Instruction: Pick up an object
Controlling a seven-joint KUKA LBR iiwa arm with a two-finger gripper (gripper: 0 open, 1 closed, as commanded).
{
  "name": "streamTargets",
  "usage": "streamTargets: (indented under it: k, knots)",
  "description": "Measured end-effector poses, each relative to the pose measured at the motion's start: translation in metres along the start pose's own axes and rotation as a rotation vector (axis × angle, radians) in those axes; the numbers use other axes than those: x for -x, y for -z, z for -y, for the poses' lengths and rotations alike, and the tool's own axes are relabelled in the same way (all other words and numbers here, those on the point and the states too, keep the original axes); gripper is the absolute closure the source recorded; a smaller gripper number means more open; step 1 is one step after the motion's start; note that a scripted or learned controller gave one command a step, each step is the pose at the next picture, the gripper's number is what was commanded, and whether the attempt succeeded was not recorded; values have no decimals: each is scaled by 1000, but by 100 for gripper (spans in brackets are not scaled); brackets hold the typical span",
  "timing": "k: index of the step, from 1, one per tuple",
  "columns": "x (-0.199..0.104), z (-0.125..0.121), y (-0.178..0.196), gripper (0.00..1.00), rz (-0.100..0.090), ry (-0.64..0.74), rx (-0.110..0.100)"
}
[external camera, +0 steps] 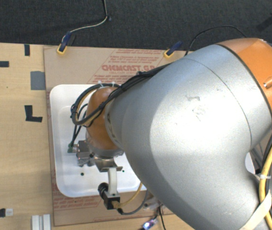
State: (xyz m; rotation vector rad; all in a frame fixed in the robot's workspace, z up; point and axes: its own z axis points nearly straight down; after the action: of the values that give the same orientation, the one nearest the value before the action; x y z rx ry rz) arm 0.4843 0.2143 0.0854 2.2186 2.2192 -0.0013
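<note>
Reaching down into the white bin [62, 128], the arm [188, 128] hides everything below.

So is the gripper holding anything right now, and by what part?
Cannot be told: the arm covers the gripper's fingers over the white bin.

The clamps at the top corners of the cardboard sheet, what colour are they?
Yellow with blue tips, one clamp at each corner of the cardboard sheet, clearest in the camera view.
</note>
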Motion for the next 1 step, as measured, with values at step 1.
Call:
streamTargets:
  k: [1]
  knots:
    - [13,1,28,100,-3,1,-4]
